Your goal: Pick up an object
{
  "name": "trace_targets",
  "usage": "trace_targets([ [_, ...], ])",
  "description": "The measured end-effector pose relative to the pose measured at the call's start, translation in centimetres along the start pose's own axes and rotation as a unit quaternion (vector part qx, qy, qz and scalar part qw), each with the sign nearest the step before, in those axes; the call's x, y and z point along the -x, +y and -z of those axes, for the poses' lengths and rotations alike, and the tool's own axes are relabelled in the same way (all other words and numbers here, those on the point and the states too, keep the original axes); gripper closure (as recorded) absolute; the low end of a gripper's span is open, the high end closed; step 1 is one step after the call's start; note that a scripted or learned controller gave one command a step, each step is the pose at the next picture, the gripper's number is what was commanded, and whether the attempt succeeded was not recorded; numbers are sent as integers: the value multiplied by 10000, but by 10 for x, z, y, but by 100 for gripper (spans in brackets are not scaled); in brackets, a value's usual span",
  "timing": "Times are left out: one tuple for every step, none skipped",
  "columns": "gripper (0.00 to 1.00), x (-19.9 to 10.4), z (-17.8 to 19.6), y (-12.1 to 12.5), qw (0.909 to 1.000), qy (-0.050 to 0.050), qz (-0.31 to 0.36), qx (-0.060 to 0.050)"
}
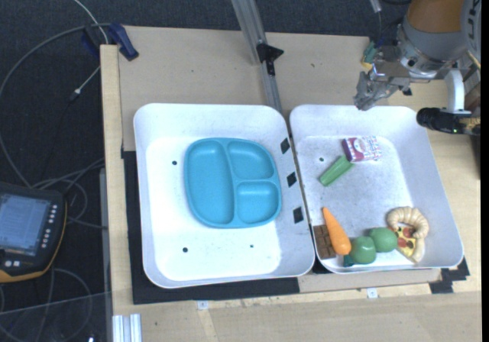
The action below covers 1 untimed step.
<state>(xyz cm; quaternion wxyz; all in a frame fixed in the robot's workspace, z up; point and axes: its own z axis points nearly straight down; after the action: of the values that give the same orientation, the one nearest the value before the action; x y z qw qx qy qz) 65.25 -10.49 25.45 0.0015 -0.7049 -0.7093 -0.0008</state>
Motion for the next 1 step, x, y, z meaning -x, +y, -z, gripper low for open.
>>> trace_targets([
  [100,-60,-10,-16,10000,0,2,-16],
])
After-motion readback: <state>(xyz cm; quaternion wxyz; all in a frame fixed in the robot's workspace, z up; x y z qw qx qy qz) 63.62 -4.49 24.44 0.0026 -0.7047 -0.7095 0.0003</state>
